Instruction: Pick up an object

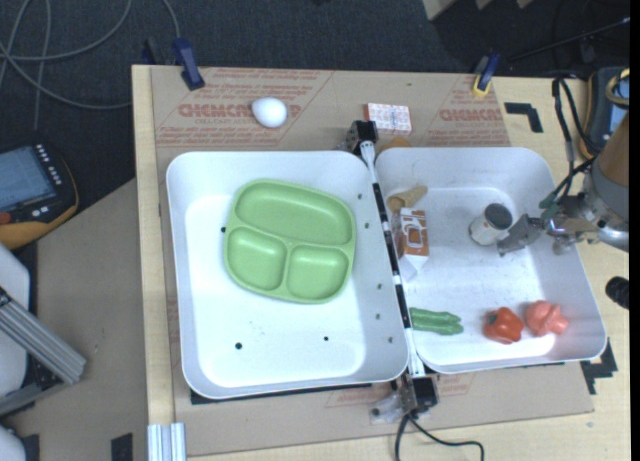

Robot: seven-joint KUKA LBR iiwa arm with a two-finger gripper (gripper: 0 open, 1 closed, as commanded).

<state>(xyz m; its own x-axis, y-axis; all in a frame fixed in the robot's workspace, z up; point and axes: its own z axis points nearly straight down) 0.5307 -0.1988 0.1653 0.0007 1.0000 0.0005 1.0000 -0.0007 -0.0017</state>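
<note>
From where I stand, the arm [608,211] is a rounded grey housing, pale and smooth. Black cables [566,139] loop along its upper side. Its gripper [522,236] is dull grey metal, angular, with dark joints and a small green spot near the wrist.

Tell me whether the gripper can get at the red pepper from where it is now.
Probably yes. The red pepper lies uncovered in the right bin, below the gripper, with only the pink piece beside it.
</note>
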